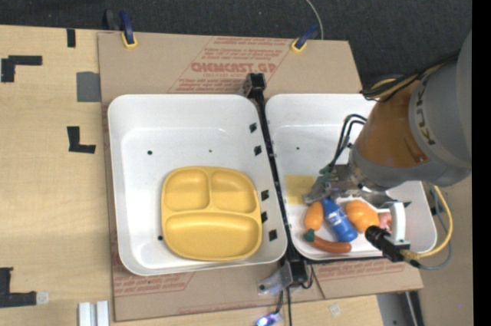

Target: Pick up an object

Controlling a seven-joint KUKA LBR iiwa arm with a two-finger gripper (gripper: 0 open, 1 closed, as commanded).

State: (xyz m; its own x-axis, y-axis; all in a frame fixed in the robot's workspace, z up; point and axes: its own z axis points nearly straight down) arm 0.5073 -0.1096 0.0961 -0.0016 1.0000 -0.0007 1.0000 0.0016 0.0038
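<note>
A big yellow plate (211, 213) with three parts lies flat in the left white bin (123, 133), and it is easy to see all of it. Everything else is told from that plate. Just to the right of the plate, past the black strip where the two bins meet, is the right white bin (307, 117). The toys are bunched in the near part of that bin, level with the plate. Closest to the plate is a flat yellow thing (298, 185); part of it is hidden, so I cannot tell what it is. Next come a small orange toy (313, 217), a blue bottle (335, 218) lying tilted and touching it, and another orange toy (360, 215) further right. A long red-brown toy like a sausage (334, 245) lies just below them, by the near rim. A bit of pink and white (385, 222) peeks out beside the far orange toy, too small to name. The big grey and orange arm (399, 136) reaches in from the right and covers much of that bin. Its gripper (331, 186) is a dark clump low over the toys, just above the blue bottle. It is too dark and mixed up to tell if it is open or closed, or if it is touching any toy. The bins sit on brown cardboard (230, 64) on the table (46, 163).
</note>
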